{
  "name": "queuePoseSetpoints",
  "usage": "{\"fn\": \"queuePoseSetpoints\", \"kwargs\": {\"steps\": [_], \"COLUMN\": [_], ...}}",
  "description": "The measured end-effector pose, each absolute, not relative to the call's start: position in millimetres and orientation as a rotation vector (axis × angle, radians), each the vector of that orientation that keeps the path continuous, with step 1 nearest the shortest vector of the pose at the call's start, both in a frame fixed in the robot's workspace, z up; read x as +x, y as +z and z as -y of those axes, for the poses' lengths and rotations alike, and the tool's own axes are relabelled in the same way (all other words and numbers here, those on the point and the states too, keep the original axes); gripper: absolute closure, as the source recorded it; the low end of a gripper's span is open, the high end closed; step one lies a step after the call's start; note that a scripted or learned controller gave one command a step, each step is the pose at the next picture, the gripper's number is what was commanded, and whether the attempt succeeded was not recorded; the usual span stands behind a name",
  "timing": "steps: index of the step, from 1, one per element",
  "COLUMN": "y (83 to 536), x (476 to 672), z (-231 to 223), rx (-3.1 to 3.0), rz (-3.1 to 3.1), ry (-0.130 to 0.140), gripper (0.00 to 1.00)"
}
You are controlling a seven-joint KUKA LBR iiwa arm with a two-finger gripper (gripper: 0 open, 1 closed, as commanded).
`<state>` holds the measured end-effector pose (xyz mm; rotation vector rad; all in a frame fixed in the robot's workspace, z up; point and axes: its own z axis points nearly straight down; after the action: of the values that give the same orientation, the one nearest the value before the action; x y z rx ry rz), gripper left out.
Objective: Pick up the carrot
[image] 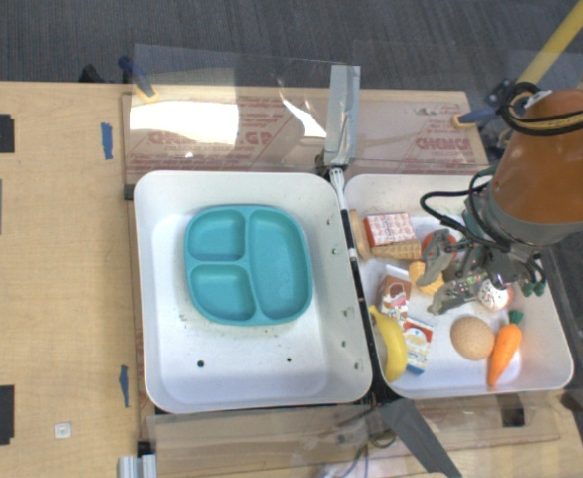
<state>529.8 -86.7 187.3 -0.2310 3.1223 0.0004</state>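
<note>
Leftmost on the counter [52, 267]: left bin [161, 366], holding a teal plate [248, 265] with three compartments. Next, right bin [555, 366], crowded: banana [391, 342] along its left wall, small cartons [389, 229] toward the back, an egg [472, 339] near the front. Above the bin's middle, slightly back: claw [457, 285], hanging over clutter, with nothing visibly gripped; too tangled with the toys beneath to tell whether parted or closed. Farthest right: carrot [504, 352], lying in the front right corner just beside the egg, green top toward the back, orange tip toward the front and slightly left. Long axis thus nearly front-to-back, a little slanted. From the claw, carrot toward the front and to the right, near but apart. Probably called for: a short shift that way, then a close across the narrow width, clear of the egg.
</note>
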Motion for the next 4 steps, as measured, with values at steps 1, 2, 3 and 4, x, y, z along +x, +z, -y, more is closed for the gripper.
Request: {"fn": "queuePoseSetpoints", "kwargs": {"steps": [1,2,3,4], "y": [185,120,87,87], "x": [528.5,482.1,486.9,485.5], "z": [88,167,198,171], "rx": [-0.227,-0.297,-0.165,0.044], "rz": [-3.127,-3.130,-3.131,-3.134], "ry": [0.000,0.000,0.000,-0.002], "gripper": [0.00,0.00,0.00,0.00]}}
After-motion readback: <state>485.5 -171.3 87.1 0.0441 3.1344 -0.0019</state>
